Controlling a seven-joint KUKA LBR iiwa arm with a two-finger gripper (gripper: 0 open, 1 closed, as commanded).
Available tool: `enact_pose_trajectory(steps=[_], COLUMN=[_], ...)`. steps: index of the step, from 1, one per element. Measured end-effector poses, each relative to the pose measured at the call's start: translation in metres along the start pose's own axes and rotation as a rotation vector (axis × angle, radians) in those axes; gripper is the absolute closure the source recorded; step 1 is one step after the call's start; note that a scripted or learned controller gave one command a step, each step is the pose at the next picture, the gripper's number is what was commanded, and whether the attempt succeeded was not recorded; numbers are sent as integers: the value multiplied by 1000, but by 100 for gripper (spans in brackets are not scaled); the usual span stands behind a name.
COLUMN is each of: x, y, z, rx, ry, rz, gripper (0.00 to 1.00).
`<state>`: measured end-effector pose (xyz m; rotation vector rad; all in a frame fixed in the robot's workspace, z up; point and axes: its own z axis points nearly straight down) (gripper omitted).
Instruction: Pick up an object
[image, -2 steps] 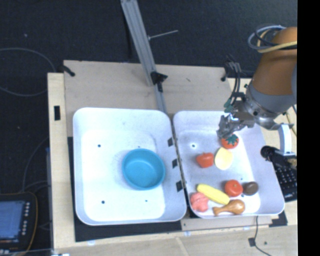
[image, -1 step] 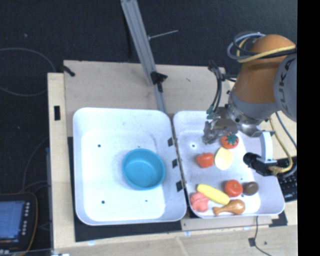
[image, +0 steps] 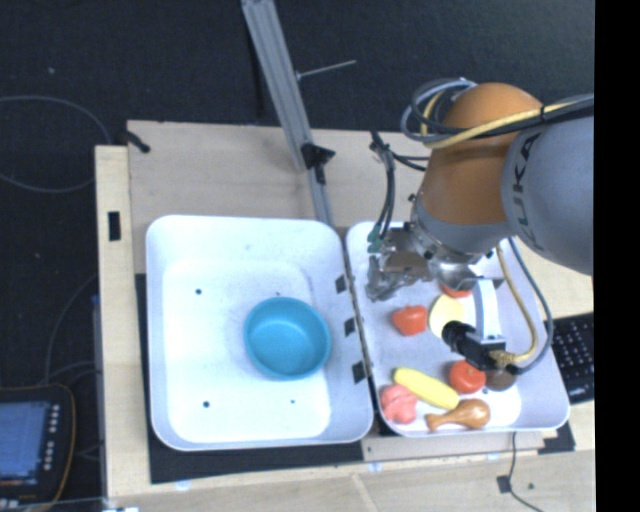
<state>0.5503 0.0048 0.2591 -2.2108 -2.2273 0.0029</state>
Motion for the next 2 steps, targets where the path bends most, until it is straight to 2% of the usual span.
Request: enact_pose_trajectory(steps=[1,2], x=[49,47], y=[0,0], z=[-2,-1], rx=[-5,-4], ry=[1,1], rz=[-2,2], gripper=[100,0])
